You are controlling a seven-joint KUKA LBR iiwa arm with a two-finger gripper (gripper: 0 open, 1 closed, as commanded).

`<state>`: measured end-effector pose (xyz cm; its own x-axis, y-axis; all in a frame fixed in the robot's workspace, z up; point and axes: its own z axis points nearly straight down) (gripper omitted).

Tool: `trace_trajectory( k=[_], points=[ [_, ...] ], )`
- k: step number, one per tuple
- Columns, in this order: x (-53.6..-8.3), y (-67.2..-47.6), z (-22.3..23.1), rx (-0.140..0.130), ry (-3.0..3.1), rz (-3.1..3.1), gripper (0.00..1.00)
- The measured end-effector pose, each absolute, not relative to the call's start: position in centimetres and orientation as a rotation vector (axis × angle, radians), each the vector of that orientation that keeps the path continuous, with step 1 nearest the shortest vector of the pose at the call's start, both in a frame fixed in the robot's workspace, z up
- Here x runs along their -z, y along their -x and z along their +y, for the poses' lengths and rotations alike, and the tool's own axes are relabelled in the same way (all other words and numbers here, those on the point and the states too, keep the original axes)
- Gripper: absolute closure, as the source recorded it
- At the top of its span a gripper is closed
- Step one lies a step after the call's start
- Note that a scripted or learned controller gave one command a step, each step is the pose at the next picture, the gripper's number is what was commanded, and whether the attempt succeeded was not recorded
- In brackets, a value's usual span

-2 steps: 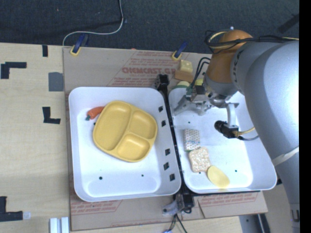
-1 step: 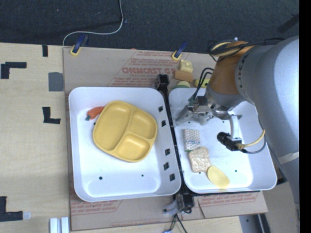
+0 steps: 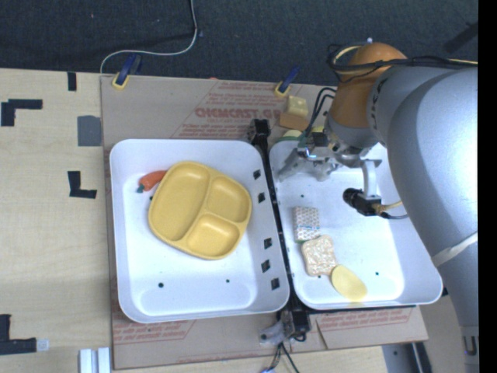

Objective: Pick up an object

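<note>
My gripper [image 3: 309, 157] hangs low over the far left corner of the right bin [image 3: 404, 274], below the orange wrist band. Nearer the front of that bin lie a pale checkered block [image 3: 307, 222], a tan rough-textured piece [image 3: 318, 255] and a yellow oval [image 3: 349, 283], in a row along the left side. All three lie apart from the gripper. The left bin [image 3: 136, 286] holds a yellow divided plate [image 3: 200, 209], and an orange piece [image 3: 151, 179] peeks out at the plate's far left edge.
A tan block [image 3: 295, 112] sits on the cardboard just behind the right bin, with a pale green thing [image 3: 291, 136] beside it at the rim. The black divider [image 3: 268, 208] runs between the bins. My grey arm covers the right bin's far right side.
</note>
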<state>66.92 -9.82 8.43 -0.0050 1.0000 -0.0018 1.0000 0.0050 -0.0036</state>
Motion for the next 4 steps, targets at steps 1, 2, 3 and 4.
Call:
trace_trajectory(
  k=[1,2,3,4],
  points=[
    [-19.1,-62.1,-4.9,0.009,2.218,-2.229,0.0],
    [-11.3,-56.3,-9.8,-0.013,2.221,-2.21,0.0],
    [-8.3,-54.0,-10.2,0.0,2.222,-2.223,0.0],
    [-8.6,-49.4,-11.0,0.004,2.223,-2.225,0.0]
  ],
)
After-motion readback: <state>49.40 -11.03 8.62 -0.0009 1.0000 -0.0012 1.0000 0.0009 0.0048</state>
